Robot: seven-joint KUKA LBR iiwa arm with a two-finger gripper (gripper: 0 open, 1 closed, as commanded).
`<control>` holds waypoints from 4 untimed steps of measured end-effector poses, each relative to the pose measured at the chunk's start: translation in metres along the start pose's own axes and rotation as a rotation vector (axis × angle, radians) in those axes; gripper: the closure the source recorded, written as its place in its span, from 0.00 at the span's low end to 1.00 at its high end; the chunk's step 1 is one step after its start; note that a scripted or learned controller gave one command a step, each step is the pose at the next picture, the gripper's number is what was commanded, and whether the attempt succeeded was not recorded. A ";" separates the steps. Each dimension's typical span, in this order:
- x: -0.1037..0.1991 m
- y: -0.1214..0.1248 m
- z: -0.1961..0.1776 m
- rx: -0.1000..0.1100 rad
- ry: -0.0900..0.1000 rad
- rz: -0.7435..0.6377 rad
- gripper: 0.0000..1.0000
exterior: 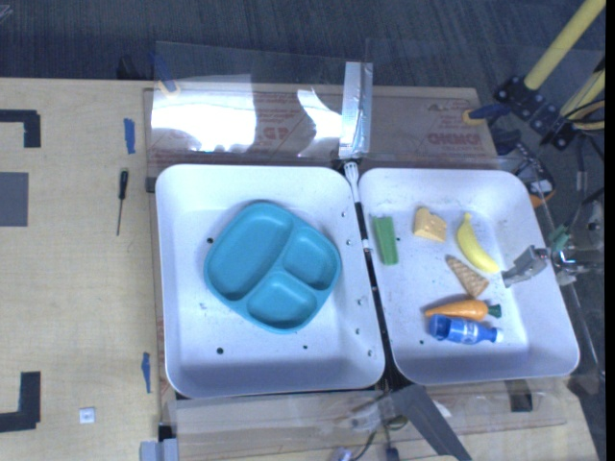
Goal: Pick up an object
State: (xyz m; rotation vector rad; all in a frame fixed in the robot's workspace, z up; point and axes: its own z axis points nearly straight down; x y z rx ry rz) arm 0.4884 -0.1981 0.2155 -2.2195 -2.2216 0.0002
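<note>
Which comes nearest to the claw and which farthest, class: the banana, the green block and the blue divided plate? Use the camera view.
From the claw, at the right bin's right edge:
1. Banana, just to its left.
2. Green block, by the right bin's left wall.
3. Blue divided plate, in the left bin.

A light wooden table (pixel 67 286) fills the left and middle of the frame, with black angular marks (pixel 23 128) near its left edge and short strips of blue tape (pixel 129 134) on its surface. Dark grey carpet (pixel 288 12) runs across the top. A clear plastic sheet (pixel 250 113) at upper centre catches bright glare from overhead light. A yellow pole (pixel 575 29) slants through the upper right corner.
</note>
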 end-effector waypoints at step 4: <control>0.138 0.112 -0.009 -0.014 0.000 -0.142 1.00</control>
